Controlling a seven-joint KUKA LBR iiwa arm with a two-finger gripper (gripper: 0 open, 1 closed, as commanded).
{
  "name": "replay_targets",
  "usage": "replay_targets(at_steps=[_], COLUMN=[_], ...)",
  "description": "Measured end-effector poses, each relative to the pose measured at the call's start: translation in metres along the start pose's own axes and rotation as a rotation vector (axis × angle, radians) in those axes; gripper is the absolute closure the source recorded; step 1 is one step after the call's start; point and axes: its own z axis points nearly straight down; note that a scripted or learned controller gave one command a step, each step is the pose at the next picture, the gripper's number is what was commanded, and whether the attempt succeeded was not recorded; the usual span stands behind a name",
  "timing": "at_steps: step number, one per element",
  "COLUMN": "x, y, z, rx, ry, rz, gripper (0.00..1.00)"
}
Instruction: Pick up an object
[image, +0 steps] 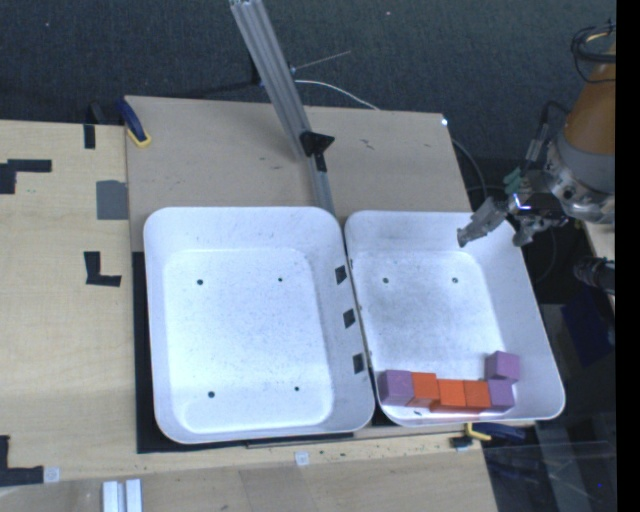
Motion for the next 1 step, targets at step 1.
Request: replay_targets(at_steps=[1], x=[0.0900], y=[0.0224], z=[0.1012], rx=[0.008], ry=[0.003], rz=[-0.005], gripper=[0.00])
